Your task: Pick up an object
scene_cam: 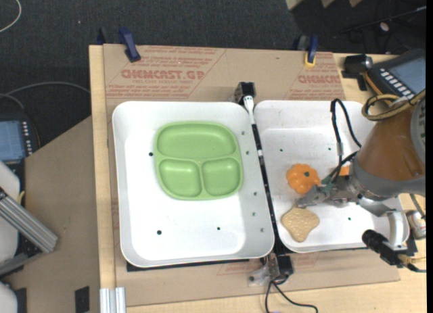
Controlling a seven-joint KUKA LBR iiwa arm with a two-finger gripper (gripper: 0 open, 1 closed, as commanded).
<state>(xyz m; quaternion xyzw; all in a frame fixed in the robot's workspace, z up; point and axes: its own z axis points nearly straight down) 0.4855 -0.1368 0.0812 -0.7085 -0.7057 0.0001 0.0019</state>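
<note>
A bench (203, 68) faced with brown board printed in red lettering is observed to carry two shallow white bins side by side, the board being held at its far edge by a blue clamp (128, 44) on the left and a second clamp with a yellow body (310, 53) on the right. The left bin (196, 237) is occupied by a green divided plate (198, 159), which lies flat in the far half of that bin, with one long compartment on its far side and two smaller compartments on its near side. The right bin (284, 129) is entered from the right by the grey arm (389, 163), whose orange band is seen above the wrist, with a black cable looped over the far part of the bin. The gripper (318, 193) is positioned low over the middle of the right bin, between two objects. An orange pumpkin-shaped object (301, 178) with a small dark stem lies just left of the gripper, and appears to be touching or nearly touching it; contact cannot be confirmed. A tan, lobed, flat object (299, 224) lies near the front edge of the same bin, just beside and nearer than the gripper. Whether anything is grasped cannot be told from this view.
</note>
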